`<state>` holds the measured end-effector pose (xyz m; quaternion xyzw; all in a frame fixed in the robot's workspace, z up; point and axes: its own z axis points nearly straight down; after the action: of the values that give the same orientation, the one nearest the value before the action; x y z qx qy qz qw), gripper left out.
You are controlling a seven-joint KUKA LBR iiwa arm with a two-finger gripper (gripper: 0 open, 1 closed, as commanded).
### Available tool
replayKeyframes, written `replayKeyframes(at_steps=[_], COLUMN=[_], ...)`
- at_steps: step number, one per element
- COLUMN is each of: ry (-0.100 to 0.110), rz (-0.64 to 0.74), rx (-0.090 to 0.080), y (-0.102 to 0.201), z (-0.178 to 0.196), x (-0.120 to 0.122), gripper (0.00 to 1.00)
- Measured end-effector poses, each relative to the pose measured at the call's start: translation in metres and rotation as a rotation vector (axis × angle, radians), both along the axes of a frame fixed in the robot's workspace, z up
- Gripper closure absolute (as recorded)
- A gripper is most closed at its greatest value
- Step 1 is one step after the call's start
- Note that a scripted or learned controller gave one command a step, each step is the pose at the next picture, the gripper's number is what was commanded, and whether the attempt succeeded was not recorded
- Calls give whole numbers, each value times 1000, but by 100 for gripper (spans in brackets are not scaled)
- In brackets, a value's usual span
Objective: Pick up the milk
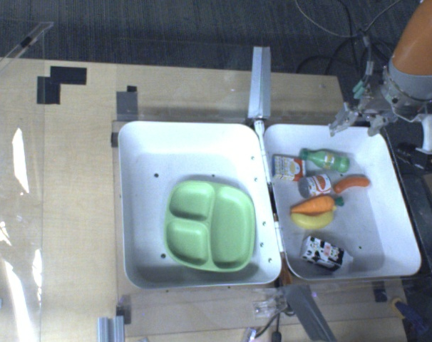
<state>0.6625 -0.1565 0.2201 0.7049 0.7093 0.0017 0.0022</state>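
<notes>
The milk carton [323, 253], black-and-white patterned, lies on its side in the near part of the right bin [401, 219]. Farther back lie a banana [312, 219], carrot [314, 205], can [314, 186], juice box [288, 167] and green bottle [326, 161]. The gripper [358, 122] hovers over the bin's far rim, fingers spread, holding nothing. The left bin [137, 191] holds a green divided plate [210, 224].

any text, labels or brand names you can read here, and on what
No text here is readable.
Milk carton: black and white print, too blurred to read.
Small carton: coloured label, too small to read.
Can: label blurred.
Green bottle: label blurred.
Green tray: no marking visible.
</notes>
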Motion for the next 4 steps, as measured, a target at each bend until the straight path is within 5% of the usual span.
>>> replayKeyframes(at_steps=[1, 2, 3, 4], ry=[1, -3, -6, 0], rz=[321, 379, 378, 592], rx=[-1, -2, -5, -2], y=[73, 55, 57, 150], z=[-77, -117, 71, -8], x=[-95, -85, -112, -120], gripper=[0, 0, 0, 0])
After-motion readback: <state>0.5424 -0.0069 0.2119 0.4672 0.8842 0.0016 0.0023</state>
